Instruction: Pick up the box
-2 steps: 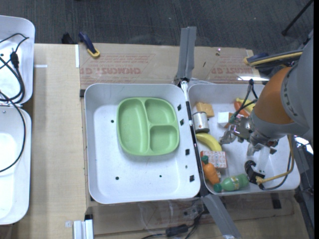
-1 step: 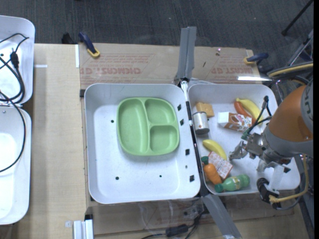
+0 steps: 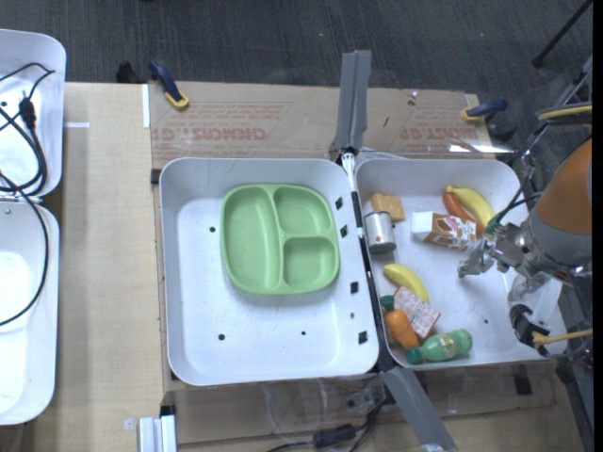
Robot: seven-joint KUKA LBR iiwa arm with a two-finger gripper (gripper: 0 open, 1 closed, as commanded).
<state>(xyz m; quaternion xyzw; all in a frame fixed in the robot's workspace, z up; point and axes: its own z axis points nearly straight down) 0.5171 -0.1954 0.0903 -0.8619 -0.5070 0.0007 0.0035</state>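
One box (image 3: 450,231) lies just left of the gripper (image 3: 479,260), whose opening I cannot tell.

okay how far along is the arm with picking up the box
Nothing looks done yet: the small orange-and-white carton box lies in the right white bin, beside the yellow banana. In hand: the gripper is low just beside it. Left: grasping and lifting.

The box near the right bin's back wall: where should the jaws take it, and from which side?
Probably from straight above, jaws closing across the box's short sides. It lies flat and slightly tilted on the right bin's floor, so its top face offers nothing to pinch. The banana sits close behind it, so that edge looks crowded; the near edge has bare floor. The gripper is just beside it.
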